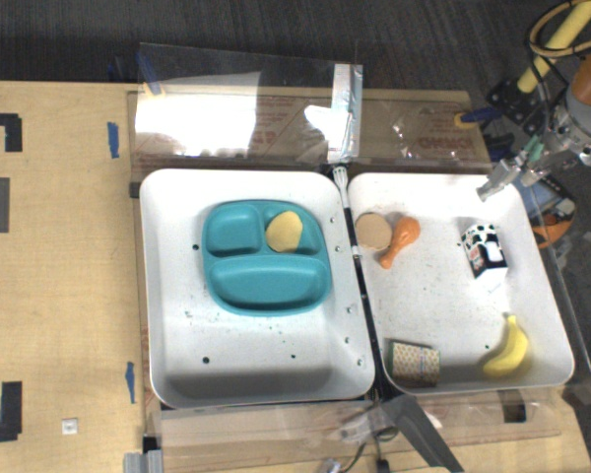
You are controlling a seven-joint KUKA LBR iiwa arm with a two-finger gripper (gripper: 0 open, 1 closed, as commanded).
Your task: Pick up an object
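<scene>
Gripper at right bin's far right corner, finger state unclear, nothing seen held. Nearest target: black-and-white toy just below it; banana near front rim. Advice: descend straight over toy, centre it, stay clear of rim.

I see my wooden bench carrying two shallow white bins side by side, the left bin touching the right bin along their inner rims, with a clear plastic sheet lying just behind them.
</scene>
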